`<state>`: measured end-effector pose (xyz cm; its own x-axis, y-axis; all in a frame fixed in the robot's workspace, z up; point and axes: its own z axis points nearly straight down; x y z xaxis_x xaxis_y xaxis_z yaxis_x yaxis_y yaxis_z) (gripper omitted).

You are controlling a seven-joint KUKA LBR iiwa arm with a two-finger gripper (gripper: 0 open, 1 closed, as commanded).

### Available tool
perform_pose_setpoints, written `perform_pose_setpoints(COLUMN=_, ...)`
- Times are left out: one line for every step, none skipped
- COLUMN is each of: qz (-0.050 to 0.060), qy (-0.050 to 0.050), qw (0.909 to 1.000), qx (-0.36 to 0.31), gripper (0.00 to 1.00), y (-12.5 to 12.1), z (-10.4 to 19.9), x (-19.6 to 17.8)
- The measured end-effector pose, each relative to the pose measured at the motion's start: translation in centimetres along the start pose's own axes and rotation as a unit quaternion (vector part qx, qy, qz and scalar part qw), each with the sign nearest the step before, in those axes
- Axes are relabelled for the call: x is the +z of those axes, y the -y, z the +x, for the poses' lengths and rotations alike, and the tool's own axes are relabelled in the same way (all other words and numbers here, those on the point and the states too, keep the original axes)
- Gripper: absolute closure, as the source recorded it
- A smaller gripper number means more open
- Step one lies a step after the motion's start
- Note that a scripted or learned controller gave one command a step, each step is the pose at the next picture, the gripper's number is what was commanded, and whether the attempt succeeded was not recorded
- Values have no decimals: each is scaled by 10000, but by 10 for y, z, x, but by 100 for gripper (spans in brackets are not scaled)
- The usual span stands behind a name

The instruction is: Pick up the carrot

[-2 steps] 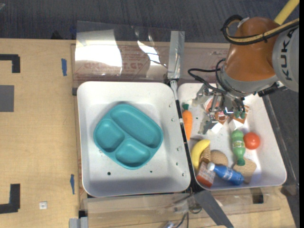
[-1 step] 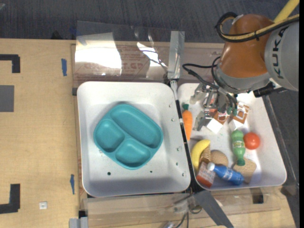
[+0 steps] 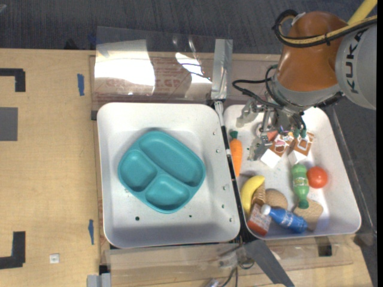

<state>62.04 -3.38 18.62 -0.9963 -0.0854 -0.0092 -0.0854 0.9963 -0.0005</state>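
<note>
The slim orange carrot (image 3: 236, 155) lies along the right white bin's (image 3: 346, 187) left edge, not yet grasped. The two-finger gripper (image 3: 267, 137) hovers just beside it (finger state cannot be determined); descent and grasp remain.

Matt pale wood counter (image 3: 48, 178); smooth white plastic bins (image 3: 119, 220), the left holding a satin teal plastic tray (image 3: 161, 169). The carrot (image 3: 236, 154) looks like smooth plastic, perhaps.

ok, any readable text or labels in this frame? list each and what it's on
"KU": dark letters on the grey arm housing, cut off at the frame edge.
Label on the blue bottle: too small to read.
Red packet beside it: print blurred, unreadable.
</note>
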Motion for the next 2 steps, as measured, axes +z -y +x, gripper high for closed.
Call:
perform_pose_setpoints(qz=-4, qy=-29, qw=9982, qx=605, gripper=0, y=17, z=22, x=0)
perform_pose_setpoints(qz=-5, qy=-13, qw=9998, qx=211, gripper=0, y=-9, z=15, x=0)
